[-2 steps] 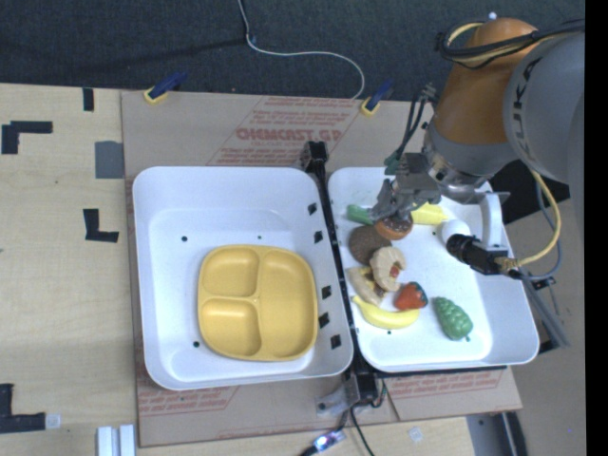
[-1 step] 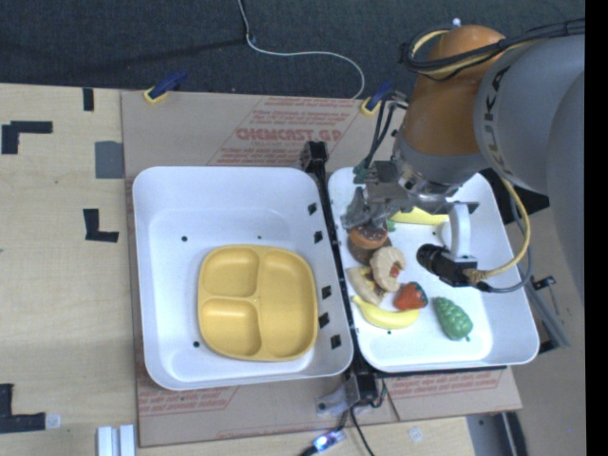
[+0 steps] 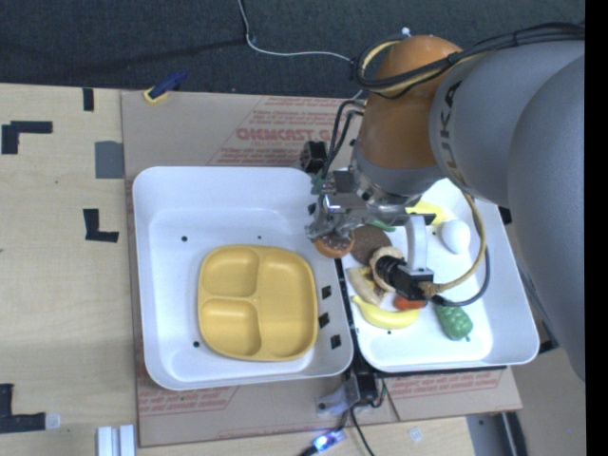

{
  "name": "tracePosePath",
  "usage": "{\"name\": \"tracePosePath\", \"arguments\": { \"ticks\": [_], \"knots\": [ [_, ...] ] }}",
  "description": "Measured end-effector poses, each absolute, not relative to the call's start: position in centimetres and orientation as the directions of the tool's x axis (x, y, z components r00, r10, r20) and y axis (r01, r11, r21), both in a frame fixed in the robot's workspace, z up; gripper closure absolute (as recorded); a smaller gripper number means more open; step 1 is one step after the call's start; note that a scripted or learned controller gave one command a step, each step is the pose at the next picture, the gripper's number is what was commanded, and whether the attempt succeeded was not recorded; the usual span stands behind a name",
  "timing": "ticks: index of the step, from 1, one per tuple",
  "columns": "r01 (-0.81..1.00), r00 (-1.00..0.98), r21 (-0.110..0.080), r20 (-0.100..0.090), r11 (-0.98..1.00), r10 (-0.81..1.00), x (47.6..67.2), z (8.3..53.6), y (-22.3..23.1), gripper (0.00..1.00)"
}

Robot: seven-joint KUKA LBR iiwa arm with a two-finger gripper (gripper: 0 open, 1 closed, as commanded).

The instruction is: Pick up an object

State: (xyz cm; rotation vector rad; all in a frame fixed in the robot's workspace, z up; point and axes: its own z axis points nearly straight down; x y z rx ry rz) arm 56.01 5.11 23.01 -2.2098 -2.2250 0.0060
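From my remote station: the gripper [image 3: 332, 224] hangs over the shared wall between the two bins, w/ a small round brown object [image 3: 332, 246] directly beneath its tip, just on the left bin [image 3: 161, 198] side of the divider. I can't tell if the object sits between the fingers or merely under them, nor if they're apart or together. Other candidates lie right and below in the right bin [image 3: 508, 335]: banana [image 3: 388, 317], green piece [image 3: 455, 322], white egg [image 3: 457, 236]. Yellow divided plate [image 3: 257, 302] sits well left.
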Motion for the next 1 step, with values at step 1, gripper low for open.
{"name": "tracePosePath", "arguments": {
  "ticks": [1],
  "knots": [
    [1.0,0.0,-0.008,-0.001,0.0,1.0,54.05,21.55,5.24,1.0]
  ]
}}
